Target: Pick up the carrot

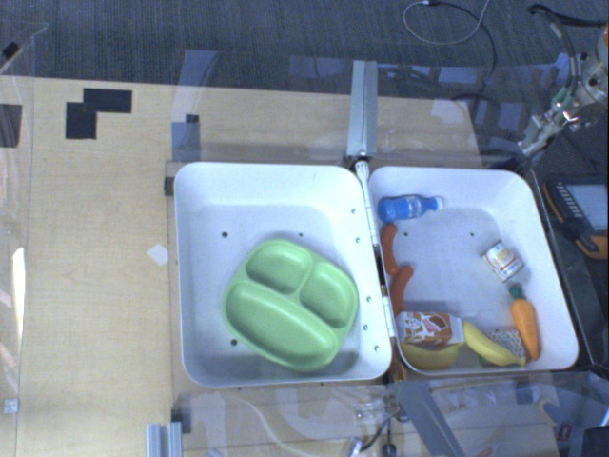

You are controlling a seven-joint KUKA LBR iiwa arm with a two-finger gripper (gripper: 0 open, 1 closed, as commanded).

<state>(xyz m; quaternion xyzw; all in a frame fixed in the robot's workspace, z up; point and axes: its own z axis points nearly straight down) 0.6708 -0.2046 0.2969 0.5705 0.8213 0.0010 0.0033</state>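
The carrot [525, 326] is orange with a small green top. It lies in the right bin [533, 198], close to the right wall near the front corner, with its green end pointing toward the back. A yellow banana [493, 347] lies just to its left, almost touching its lower end. Nothing covers the carrot.
The right bin also holds a blue bottle [407, 207], two reddish sausages [392, 263], a small silver packet [502, 261] and a printed snack pack [428, 328] over a yellow item. A green divided plate [291, 303] lies in the left bin [205, 255]. Cables and metal hardware [569, 103] sit beyond the back right corner.
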